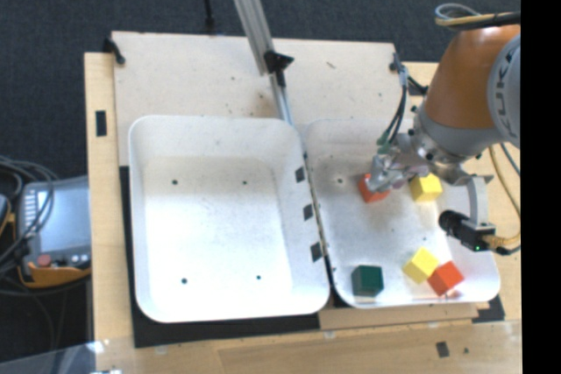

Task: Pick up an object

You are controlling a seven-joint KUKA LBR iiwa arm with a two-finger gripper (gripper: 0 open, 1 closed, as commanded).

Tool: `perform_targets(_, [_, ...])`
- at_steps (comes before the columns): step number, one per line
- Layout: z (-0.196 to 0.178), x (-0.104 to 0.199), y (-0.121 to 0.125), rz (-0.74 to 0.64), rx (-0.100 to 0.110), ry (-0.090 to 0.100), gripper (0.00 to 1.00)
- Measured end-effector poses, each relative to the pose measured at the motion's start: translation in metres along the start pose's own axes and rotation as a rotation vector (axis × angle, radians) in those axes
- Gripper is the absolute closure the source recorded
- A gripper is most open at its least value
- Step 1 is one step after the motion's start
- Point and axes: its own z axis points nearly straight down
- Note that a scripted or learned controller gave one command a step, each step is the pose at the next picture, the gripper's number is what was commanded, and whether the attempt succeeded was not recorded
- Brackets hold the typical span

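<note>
A: Start at the near rim of the right bin (491, 286). What lies there?

B: A dark green block (368, 280) close to the wall shared with the left bin (140, 215). Further right, a yellow block (421, 264) touches an orange-red block (447, 277), both turned so that a corner points at the near rim. They look like cubes, so I can name no long axis.

A: And the piece under the arm?

B: Further back, near the middle of the right bin, a small red-orange block (374, 193) lies on the bin floor. Only its near left part shows; the gripper (386, 178) covers the rest, so I cannot tell which way it points or whether it has a long side.

A: How do the jaws stand?

B: I cannot tell. They sit right over that block, small and blurred, and whether they touch it is unclear.

A: Anything beside it?

B: A second yellow block (427, 187), just to the right, partly tucked under the wrist.

A: Further back?

B: The grey arm with its orange band (469, 79), cut off at the right, and a slanted metal post (250, 0) rising from the worktop (193, 74), cut off at the top.
</note>
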Motion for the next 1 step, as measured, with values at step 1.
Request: perform_targets(1, [0.0066,0.0466,-0.0056,0.001,0.0,0.0,1.0])
